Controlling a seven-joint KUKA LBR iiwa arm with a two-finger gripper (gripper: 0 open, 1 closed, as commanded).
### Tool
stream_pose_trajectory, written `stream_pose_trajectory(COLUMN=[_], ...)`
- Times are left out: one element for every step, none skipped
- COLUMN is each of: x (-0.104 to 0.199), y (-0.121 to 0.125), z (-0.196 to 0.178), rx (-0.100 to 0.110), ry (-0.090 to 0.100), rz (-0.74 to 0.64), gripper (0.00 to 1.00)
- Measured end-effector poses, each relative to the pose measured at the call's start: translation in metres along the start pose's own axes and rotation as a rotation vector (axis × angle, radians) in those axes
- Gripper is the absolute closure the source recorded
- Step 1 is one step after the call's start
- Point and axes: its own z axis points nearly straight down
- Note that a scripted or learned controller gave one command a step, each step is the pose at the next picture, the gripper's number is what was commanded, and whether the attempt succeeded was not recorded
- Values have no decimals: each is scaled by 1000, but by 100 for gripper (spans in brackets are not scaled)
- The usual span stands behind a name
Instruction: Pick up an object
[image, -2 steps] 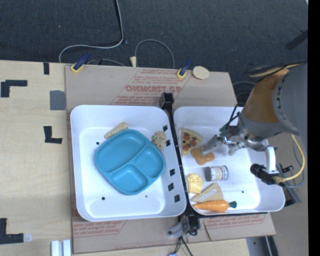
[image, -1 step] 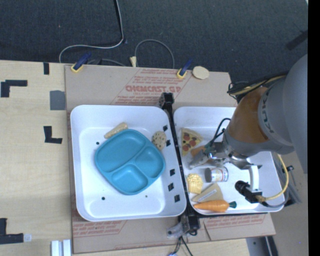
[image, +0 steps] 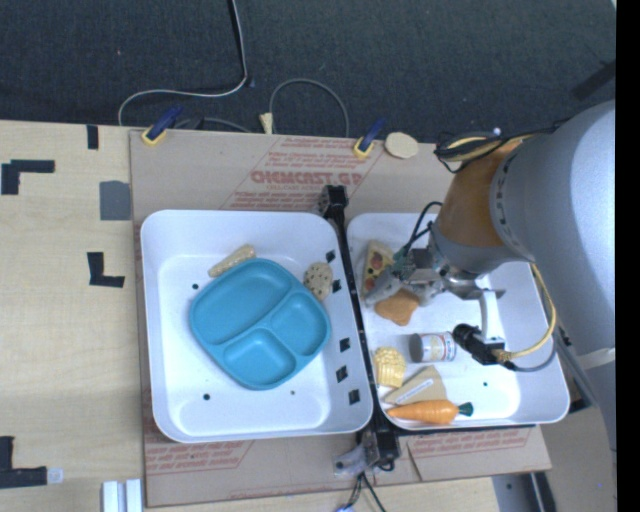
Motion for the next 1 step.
stream_pose_trajectory(x=[-1], y=[1], z=[-12], rx=[-7], ry=[-1], rz=[2], gripper=[100])
